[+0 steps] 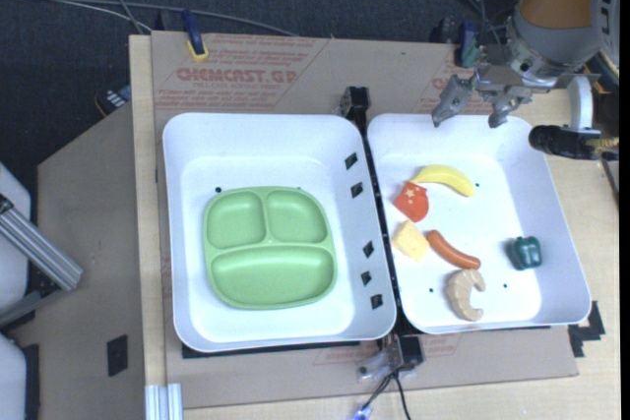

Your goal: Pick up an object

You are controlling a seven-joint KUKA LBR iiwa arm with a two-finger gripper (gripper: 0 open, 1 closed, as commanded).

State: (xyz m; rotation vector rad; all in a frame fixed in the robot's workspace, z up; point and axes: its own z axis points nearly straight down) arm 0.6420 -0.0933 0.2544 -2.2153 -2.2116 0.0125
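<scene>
Hand [471, 109] – fingers spread, empty – hovers at upper right. Banana [444, 179] lies in the right bin [561, 241], upper centre: likely light, rigid, smooth plastic – grip across its curved middle.

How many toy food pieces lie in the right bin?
6: banana at the top, red piece below it, yellow wedge, sausage, beige piece at the bottom, green pepper rightmost.
</scene>
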